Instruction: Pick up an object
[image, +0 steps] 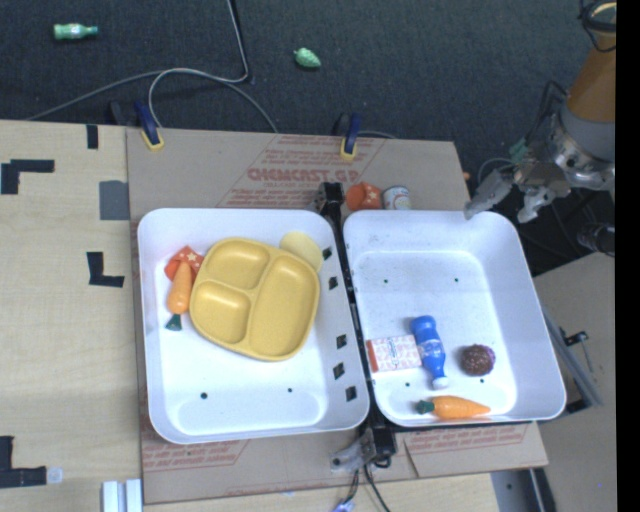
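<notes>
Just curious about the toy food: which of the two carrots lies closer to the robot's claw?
The carrot in the right bin, by its front edge. The other carrot lies in the left bin beside the yellow plate, farther from the gripper.

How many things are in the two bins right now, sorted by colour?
Orange: 2, a carrot and another carrot
Yellow: 2, a divided plate and a round piece
Blue: 1, a bottle
Dark red: 1, a ball
Red and white: 1, a packet
Total: 7

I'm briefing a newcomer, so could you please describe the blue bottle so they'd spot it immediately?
Look in the right bin, toward its near side. The blue bottle lies flat between a small red-and-white card and a dark round ball, the lone blue item, white-capped.
</notes>
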